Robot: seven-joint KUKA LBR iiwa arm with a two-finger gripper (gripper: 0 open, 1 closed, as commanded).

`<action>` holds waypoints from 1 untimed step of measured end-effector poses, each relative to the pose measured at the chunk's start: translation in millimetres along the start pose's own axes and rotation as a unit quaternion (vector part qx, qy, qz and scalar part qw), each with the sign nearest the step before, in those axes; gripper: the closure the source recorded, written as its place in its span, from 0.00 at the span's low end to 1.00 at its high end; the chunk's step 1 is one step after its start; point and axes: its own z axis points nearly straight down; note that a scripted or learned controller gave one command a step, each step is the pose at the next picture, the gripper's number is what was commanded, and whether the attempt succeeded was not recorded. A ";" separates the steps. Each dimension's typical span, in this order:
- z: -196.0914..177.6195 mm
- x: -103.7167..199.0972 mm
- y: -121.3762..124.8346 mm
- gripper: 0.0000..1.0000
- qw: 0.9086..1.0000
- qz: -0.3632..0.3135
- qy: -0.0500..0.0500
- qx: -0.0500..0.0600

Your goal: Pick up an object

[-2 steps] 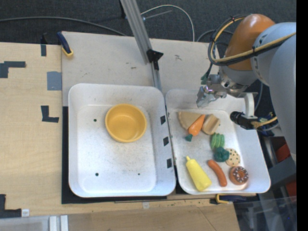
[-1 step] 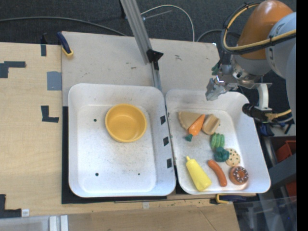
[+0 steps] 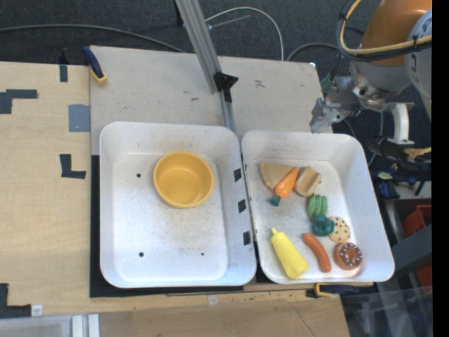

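The bench (image 3: 196,83) is bearing two white bins side by side. The left bin (image 3: 119,209) is holding a yellow bowl (image 3: 184,179), sitting upright toward its far half. The right bin (image 3: 361,188) is holding the toy food. The arm (image 3: 396,20) is reaching in from the upper right, its orange band showing above the wrist, and the gripper (image 3: 324,114) is hanging just beyond the right bin's far rim, above the bench and apart from every item. How far it is open cannot be told, and nothing is showing in its grip. In the right bin, a yellow bottle (image 3: 289,253) is lying near the front. Two bread pieces (image 3: 270,174) are lying at the far side with a carrot (image 3: 285,184) between them. A sausage (image 3: 317,251) is lying beside a donut (image 3: 348,256). A green vegetable (image 3: 317,206) and a cookie (image 3: 340,228) are sitting mid-bin.
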 end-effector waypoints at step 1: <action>3.8 47.9 -4.3 1.00 1.000 -0.002 0.001 0.004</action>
